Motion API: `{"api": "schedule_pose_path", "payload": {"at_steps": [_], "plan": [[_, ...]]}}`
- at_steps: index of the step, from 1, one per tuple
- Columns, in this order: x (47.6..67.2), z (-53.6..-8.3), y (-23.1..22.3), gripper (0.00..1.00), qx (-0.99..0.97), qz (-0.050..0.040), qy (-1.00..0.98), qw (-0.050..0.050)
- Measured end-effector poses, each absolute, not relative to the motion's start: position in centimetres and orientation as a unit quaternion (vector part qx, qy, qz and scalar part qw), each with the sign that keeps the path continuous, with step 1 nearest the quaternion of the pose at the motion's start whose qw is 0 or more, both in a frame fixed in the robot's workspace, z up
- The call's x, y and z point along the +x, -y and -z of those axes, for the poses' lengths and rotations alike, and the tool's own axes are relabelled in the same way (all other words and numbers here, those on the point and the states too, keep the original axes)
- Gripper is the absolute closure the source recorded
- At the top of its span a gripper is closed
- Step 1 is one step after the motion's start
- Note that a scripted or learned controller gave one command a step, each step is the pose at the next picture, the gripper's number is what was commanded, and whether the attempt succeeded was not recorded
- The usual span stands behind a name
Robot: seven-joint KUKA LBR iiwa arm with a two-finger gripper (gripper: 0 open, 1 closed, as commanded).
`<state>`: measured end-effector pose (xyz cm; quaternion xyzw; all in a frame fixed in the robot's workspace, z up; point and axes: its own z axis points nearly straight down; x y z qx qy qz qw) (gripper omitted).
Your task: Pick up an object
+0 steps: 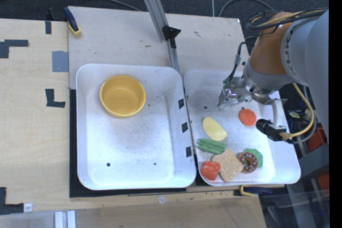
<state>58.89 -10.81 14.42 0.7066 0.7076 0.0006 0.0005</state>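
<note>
No readable text, labels, brands or numbers on anything.

camera: fixed overhead | slanted down | both bins [85, 115] framed

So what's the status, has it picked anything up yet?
Gripper above right bin, nothing visibly held. Orange piece and yellow piece lie nearby, untouched. Yellow bowl in left bin.

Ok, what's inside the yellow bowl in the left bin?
Nothing shows inside the yellow bowl; its inner floor looks bare. It stands alone in the left bin. The bin floor under the bowl is covered, so I can't tell what's beneath it.
</note>
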Motion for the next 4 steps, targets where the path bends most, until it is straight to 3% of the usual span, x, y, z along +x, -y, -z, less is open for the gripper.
{"api": "schedule_pose_path", "payload": {"at_steps": [2, 4], "plan": [[58.8, -25.5, 12.2, 1.0, 0.707, -0.0014, -0.707, 0.002], [61.9, -25.5, 0.4, 1.0, 0.704, -0.0002, -0.71, -0.001]]}}
